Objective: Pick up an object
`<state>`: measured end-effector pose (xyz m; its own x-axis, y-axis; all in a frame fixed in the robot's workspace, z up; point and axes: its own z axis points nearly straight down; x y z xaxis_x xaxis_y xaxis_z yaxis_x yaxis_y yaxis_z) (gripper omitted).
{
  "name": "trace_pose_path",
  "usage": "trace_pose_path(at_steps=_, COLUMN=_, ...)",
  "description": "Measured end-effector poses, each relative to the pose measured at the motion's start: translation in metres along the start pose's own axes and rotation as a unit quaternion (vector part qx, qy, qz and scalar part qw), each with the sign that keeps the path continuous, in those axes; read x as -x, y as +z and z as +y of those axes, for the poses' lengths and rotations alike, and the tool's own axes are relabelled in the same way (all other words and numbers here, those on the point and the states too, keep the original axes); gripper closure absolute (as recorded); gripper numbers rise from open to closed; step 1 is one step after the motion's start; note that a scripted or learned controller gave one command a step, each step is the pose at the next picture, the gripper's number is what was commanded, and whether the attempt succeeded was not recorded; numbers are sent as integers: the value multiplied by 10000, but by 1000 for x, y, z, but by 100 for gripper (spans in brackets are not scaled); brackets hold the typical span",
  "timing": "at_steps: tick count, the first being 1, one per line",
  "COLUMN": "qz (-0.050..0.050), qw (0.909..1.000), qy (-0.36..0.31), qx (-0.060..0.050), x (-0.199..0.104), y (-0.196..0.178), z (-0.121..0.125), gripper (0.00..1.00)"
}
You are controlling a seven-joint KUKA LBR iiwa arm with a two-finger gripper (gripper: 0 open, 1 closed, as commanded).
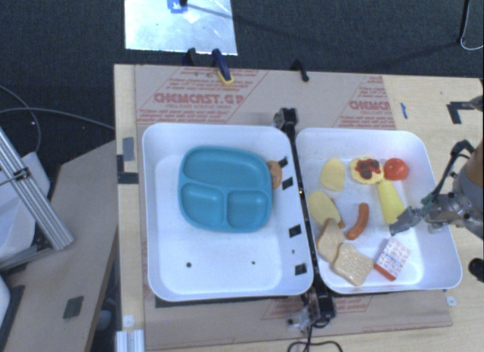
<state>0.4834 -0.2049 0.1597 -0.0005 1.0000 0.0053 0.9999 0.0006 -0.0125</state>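
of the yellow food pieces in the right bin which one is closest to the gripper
The tall yellow piece standing just below the red tomato. It sits right beside the gripper, whereas the two other yellow pieces lie across the bin near the divider.

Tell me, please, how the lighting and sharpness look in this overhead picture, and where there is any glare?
In the camera view, lighting is even and soft-shadowed over both bins; the shiny sheet above the bench glares brightly; the blue tray and toy foods look slightly soft; the gripper at the right bin's edge is blurred.
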Motion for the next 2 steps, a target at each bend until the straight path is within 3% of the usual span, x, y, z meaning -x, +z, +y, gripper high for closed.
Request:
trace_pose_path(at_steps=1, qz=-35, qw=10000, qy=-16, qx=83, x=2, y=-36, z=4, gripper=0)
trace_pose_path(at_steps=2, qz=-48, qw=9999, qy=-22, qx=117, x=-2, y=-117, z=4, gripper=0)
